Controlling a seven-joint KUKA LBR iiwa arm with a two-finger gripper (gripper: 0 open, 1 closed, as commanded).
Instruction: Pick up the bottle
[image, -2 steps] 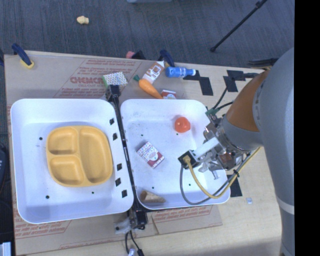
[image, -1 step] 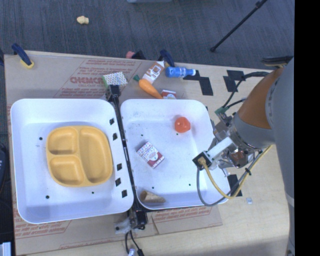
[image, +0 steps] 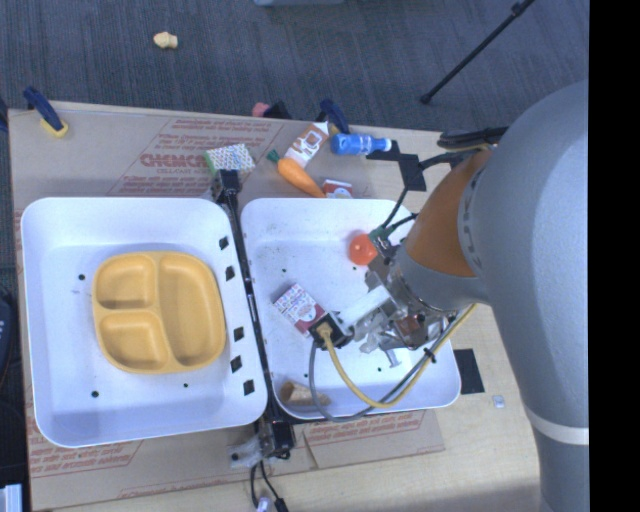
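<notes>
Tool is down in the right bin (clenched or released, I can't tell), while the blue bottle lies outside on the surface, beyond the far rim, long axis left-right.

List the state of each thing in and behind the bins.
Yellow plate: right way up in left bin, compartments bare.
Orange ball: loose in right bin.
Red-and-white packet: flat in right bin.
White bottle: on its side behind the bins.
Blue bottle: on its side behind the bins.
End effector: over right bin, apart from both bottles.
</notes>
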